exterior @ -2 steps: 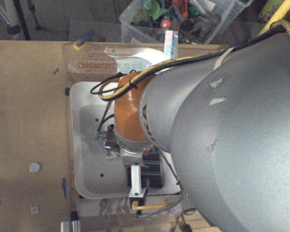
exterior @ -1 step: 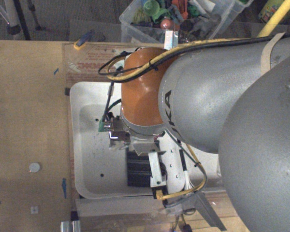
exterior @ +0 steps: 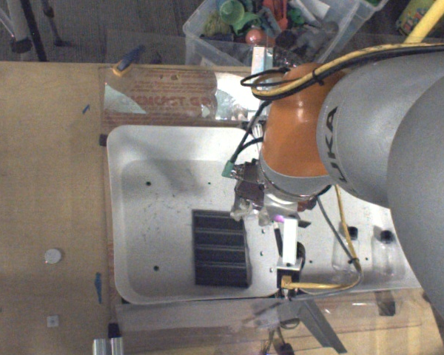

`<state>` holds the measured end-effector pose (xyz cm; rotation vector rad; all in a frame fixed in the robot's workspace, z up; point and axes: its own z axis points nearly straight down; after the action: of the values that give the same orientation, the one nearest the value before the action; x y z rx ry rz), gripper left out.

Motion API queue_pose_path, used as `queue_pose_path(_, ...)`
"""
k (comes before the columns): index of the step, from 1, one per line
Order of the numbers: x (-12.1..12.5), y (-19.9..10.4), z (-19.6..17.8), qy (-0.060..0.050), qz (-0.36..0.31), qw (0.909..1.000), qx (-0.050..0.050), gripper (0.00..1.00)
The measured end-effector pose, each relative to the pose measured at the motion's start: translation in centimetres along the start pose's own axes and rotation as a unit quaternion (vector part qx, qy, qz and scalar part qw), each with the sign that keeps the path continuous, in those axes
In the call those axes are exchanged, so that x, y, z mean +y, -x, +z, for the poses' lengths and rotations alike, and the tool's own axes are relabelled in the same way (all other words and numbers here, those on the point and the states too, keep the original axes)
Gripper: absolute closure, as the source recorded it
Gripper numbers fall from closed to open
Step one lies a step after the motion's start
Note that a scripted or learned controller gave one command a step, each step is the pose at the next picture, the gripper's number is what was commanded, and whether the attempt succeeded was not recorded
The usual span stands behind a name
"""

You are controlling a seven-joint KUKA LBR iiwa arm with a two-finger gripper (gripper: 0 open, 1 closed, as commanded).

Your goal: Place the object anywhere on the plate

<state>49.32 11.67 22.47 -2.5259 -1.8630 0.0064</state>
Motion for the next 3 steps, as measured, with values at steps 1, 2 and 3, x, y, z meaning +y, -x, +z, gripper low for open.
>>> queue_pose_path(1,-4.0,-8.1,7.4,0.000,-0.006,1.0000,0.000,1.00)
queue_pose_path(2,-3.8,-7.7,-7.0,0.002,-0.141,0.9899,0.000,1.00)
queue_pose_path(3,-4.2,-9.9,9.0,0.000,0.082,0.9966,-0.001,1.00)
